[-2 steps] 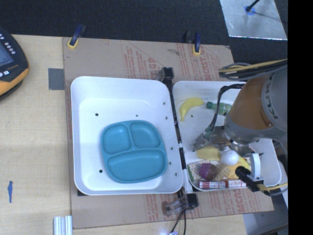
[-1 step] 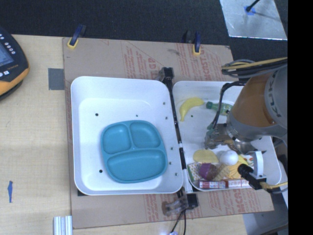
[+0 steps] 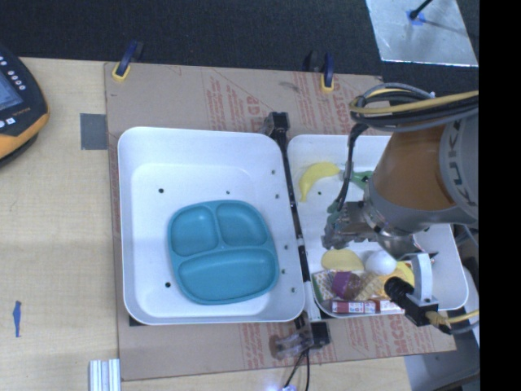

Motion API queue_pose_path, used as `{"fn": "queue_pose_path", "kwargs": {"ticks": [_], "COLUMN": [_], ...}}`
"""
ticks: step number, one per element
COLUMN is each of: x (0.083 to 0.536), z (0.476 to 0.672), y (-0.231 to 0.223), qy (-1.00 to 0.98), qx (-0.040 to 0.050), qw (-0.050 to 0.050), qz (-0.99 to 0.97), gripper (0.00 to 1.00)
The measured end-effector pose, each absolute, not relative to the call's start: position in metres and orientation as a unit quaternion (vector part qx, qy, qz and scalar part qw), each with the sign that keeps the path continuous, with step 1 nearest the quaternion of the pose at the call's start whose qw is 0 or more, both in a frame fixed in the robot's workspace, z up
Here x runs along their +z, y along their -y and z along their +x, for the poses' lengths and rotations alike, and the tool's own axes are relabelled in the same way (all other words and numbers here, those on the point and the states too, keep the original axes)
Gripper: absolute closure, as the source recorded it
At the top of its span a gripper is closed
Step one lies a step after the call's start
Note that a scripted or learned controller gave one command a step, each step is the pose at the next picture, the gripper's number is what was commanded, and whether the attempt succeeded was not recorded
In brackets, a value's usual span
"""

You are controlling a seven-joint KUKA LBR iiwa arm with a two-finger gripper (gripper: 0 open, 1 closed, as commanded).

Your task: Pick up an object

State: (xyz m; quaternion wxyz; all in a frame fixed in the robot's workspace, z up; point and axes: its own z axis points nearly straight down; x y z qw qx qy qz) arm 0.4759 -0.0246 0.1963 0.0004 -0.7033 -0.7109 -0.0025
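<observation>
Arm (image 3: pixel 423 173) over the right bin (image 3: pixel 456 287)

Pincer (image 3: pixel 346 230) hangs just above a yellow lump (image 3: pixel 342 260); its opening cannot be told. Blue tray (image 3: pixel 223 251) lies left.

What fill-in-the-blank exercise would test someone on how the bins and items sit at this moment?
1. The blue divided plate lies in the ____ bin of the view.
2. The plate has ____ compartments.
3. The yellow banana lies in the bin on the ____ of the view.
4. The arm hangs over the ____ bin.

Missing words: left; three; right; right
</observation>
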Motion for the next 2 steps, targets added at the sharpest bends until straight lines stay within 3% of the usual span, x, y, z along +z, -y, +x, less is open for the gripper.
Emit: {"fn": "queue_pose_path", "kwargs": {"ticks": [1, 2], "x": [0.192, 0.192], "z": [0.476, 0.476], "y": [0.029, 0.055], "qy": [0.709, 0.707], "qx": [0.001, 0.0009], "qw": [0.002, 0.0], "qz": [-0.706, -0.707], "gripper": [0.0, 0.0]}}
